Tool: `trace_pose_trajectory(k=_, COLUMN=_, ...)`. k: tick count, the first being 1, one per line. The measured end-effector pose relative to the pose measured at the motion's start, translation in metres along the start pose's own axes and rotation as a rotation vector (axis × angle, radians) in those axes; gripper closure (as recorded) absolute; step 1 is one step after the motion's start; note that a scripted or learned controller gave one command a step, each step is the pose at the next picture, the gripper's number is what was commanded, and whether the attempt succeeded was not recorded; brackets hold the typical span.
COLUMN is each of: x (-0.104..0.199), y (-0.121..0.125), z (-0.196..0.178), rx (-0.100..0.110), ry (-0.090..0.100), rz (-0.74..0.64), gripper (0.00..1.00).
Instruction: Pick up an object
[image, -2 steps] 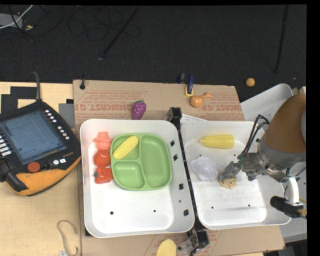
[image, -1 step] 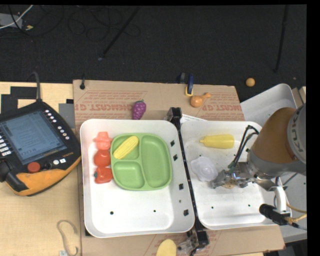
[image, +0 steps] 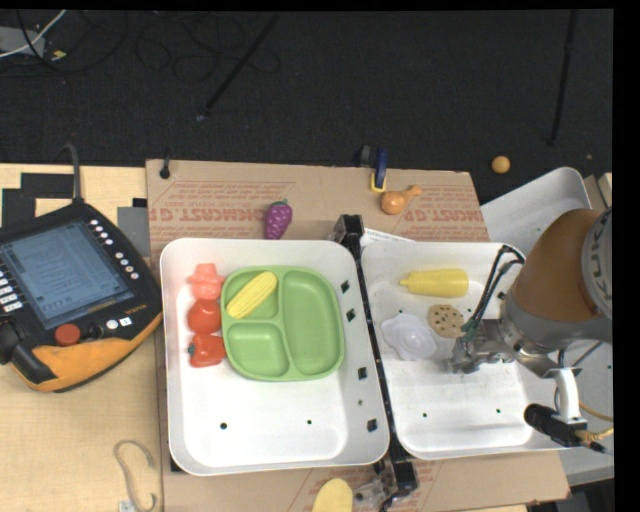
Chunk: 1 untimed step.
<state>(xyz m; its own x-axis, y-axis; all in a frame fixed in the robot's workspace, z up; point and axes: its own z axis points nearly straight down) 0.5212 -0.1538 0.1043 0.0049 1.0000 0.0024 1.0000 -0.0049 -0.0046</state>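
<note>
camera view, 2 bins (image: 260, 440), 1 green tray (image: 300, 330)

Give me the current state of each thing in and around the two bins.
gripper: down in the right bin, beside the cookie
cookie: flat on the bin floor
yellow bottle: lying on its side
clear cup: tipped over
green tray: flat in the left bin
corn: lying in the tray's top-left compartment
grapes: outside, on cardboard

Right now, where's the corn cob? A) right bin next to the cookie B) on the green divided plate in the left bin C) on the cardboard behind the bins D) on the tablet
B: the corn cob lies in the upper-left compartment of the green plate, which sits in the left bin.
</note>
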Motion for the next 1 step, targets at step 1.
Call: trace_pose_trajectory(k=1, x=-0.0038, y=0.0033, z=-0.0622, rx=-0.007, ry=-0.003, rz=-0.004, gripper=1.00)
